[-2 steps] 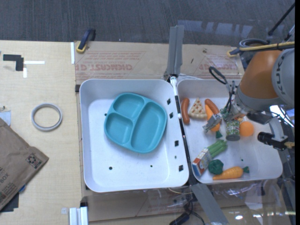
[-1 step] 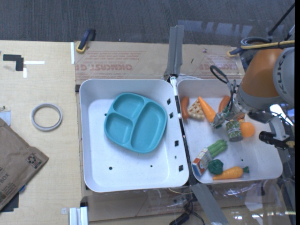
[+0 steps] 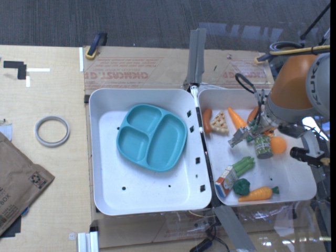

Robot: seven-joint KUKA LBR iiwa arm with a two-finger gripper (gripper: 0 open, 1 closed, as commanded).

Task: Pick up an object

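Arm (image 3: 299,83) reaches in from right, wrist bent down over right bin (image 3: 294,190). End effector (image 3: 251,135) low among toy food; fingers spread apart, nothing between them. Green can (image 3: 263,146) just beside it, upright. Carrot (image 3: 257,194) lies lengthwise left-right, leaf end right. Left bin (image 3: 105,193) holds teal plastic divided plate (image 3: 151,137).

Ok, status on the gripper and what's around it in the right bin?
Gripper low in right bin, fingers unreadable. Nothing visibly held. Small can and orange right beside it. Carrot, pizza slice crowd close.
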